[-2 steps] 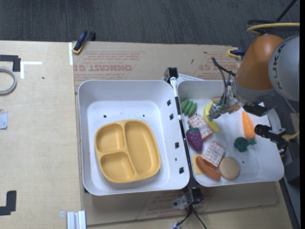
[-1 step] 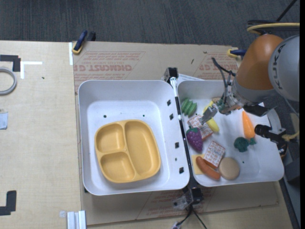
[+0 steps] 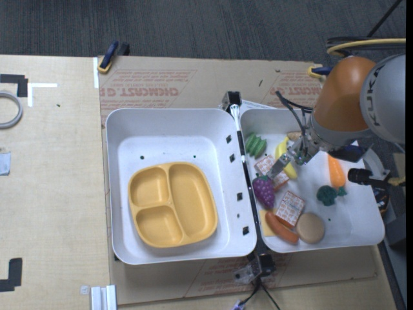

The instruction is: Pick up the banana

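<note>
Gripper [image 3: 288, 162] sits low in the right bin [image 3: 361, 234], right against the banana [image 3: 282, 152]. Honestly can't tell how the fingers stand. Grapes [image 3: 263, 191] at its 7 o'clock.

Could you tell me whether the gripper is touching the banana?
Cannot tell. In the camera view the gripper overlaps the banana in the right bin, hiding any contact or gap.

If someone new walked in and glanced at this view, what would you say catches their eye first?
Probably the yellow divided plate lying alone in the left bin, and the grey arm's orange band looming over the right bin. Next, the clutter of toy food there: the gripper sits low beside the banana, with purple grapes, a carrot and broccoli around it.
</note>
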`<state>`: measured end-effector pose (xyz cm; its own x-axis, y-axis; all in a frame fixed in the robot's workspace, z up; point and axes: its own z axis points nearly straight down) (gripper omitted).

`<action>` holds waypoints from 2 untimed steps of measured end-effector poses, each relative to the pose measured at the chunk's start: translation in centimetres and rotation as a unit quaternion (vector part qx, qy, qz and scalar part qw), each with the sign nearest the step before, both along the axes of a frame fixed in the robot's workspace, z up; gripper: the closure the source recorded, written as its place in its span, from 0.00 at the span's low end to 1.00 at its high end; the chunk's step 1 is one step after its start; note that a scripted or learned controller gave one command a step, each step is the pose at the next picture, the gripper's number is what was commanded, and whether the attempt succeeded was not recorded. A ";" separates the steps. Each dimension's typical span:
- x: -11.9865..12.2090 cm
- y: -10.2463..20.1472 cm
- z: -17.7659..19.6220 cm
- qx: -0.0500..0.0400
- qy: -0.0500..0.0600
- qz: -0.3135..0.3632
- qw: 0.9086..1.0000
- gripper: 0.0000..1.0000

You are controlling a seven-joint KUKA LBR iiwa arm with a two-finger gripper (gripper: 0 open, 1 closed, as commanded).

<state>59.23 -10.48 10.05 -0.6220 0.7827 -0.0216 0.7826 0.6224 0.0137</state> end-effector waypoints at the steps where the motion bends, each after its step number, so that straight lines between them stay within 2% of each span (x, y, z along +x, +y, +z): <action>1: 0.8 0.6 -0.4 0.004 0.007 -0.038 0.999 0.00; 2: 0.9 0.5 0.6 0.004 0.005 -0.040 0.999 1.00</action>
